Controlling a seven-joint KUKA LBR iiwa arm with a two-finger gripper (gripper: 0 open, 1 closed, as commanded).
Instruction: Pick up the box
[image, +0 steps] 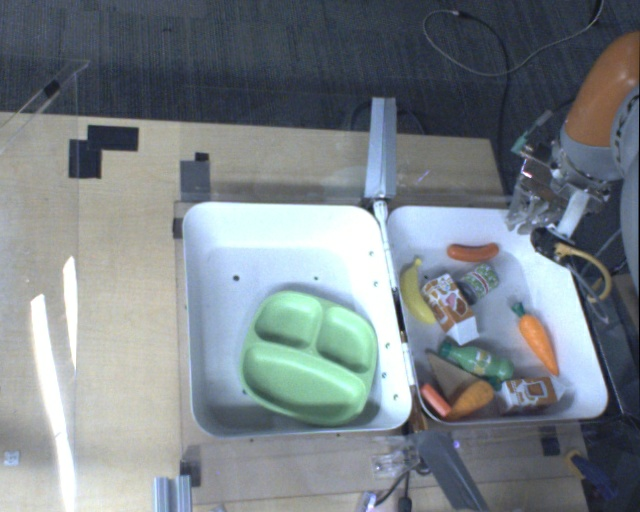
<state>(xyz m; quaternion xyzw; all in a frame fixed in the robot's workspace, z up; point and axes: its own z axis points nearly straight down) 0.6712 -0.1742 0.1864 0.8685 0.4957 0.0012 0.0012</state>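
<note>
Currently, the camera view shows two shallow white bins side by side on the worktop (120, 330). The left bin (215, 235) holds a green sectioned tray (310, 357), lying in its lower centre part.

The right bin (590, 385) holds the small items. The box (448, 303), printed in red and white, lies left of centre in this bin, just right of the banana (414, 293) and close to the small can (480, 281). A sausage (472, 252) lies above these, near the bin's upper wall. A carrot (537, 339) lies at the right side. A green bottle (474, 361) lies below the box, and a second small brown carton (526, 394) lies near the lower right corner. Further orange and dark items crowd the lower left corner; their type cannot be told.

The arm (607, 95) enters at the upper right of the frame. The gripper (540, 212) hangs over the upper right corner of the right bin, well apart from the box. Whether the fingers are apart or together cannot be told. Nothing is visible between them.
</note>
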